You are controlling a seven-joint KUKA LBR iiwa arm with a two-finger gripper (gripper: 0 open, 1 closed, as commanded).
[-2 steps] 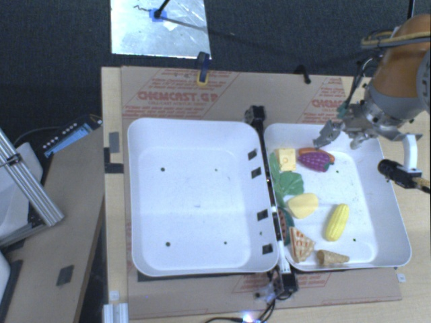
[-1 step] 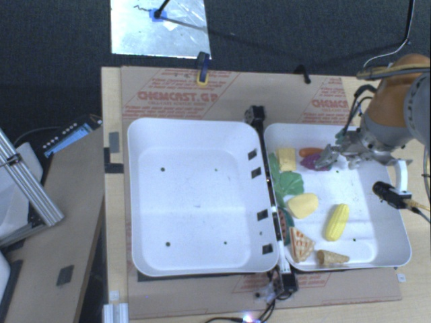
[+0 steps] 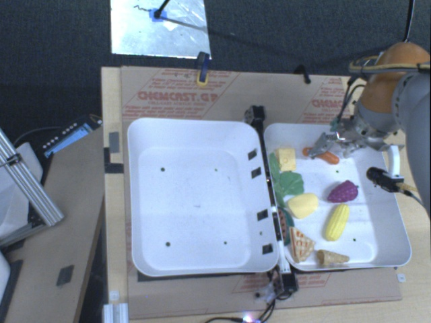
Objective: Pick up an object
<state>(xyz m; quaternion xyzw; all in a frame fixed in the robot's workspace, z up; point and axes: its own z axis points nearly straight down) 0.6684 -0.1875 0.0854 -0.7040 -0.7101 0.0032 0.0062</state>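
The pincer (image 3: pixel 328 147) was down low at the back of the right bin (image 3: pixel 387 214), poised right over the carrot (image 3: pixel 326 157), a small orange piece lying flat near the far wall. This looked like the reach-and-grasp step. Whether the pincer was spread or closed, I couldn't tell from this angle. The next move likely called for closing squarely on that narrow carrot, then a clean lift. The purple grapes (image 3: pixel 343 192) and corn cob (image 3: pixel 337 221) sat nearer the front.

light: even, bright | glare: foil sheet (image 3: pixel 160 19) top | shadows: soft | focus: slightly soft, grainy
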